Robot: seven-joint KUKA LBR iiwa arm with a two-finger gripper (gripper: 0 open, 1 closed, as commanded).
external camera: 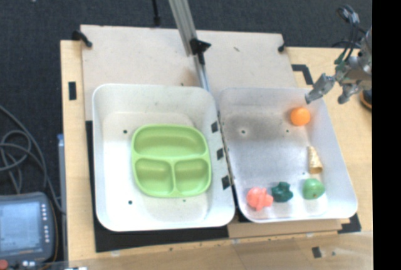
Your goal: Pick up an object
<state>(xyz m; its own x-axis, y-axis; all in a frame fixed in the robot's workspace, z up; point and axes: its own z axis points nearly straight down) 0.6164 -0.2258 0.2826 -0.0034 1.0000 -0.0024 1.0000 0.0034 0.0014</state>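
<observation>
The right bin [263, 137] holds an orange ball [300, 116] near its back right corner, a small tan cone-like piece [314, 160] along its right side, and at the front a pink toy [259, 198], a dark green toy [282, 192] and a light green ball [312, 188]. My gripper [332, 89] hangs above the right bin's back right corner, up and right of the orange ball. Its two fingers [318, 87] are spread apart with nothing between them.
The left bin [113, 137] carries a light green divided plate [170, 160]. A slanted metal pole [178, 2] rises from between the bins at the back. A beige board [250, 56] lies behind the bins.
</observation>
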